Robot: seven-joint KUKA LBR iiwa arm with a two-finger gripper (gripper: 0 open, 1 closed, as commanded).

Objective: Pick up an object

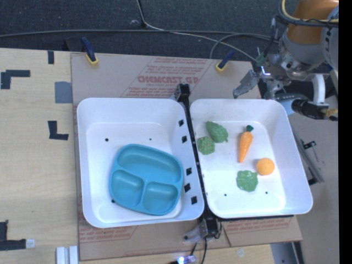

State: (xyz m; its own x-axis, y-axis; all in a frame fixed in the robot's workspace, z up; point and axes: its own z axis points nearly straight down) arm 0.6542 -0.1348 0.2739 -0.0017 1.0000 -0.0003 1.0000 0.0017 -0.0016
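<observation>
Progress so far, none: my gripper point(258, 84) hangs above the far rim of the right bin point(294, 147), grasping nothing, and whether it is released or clenched I cannot tell. Candidates lie in that bin: carrot point(245, 144), orange ball point(265, 166), three green pieces (two near the divider, one beside the ball). Left bin point(91, 147): blue tray point(146, 179). Descent, grasp and lift all remain. Cardboard sheet point(165, 76) on the worktop reads "CHEMCAST".
</observation>
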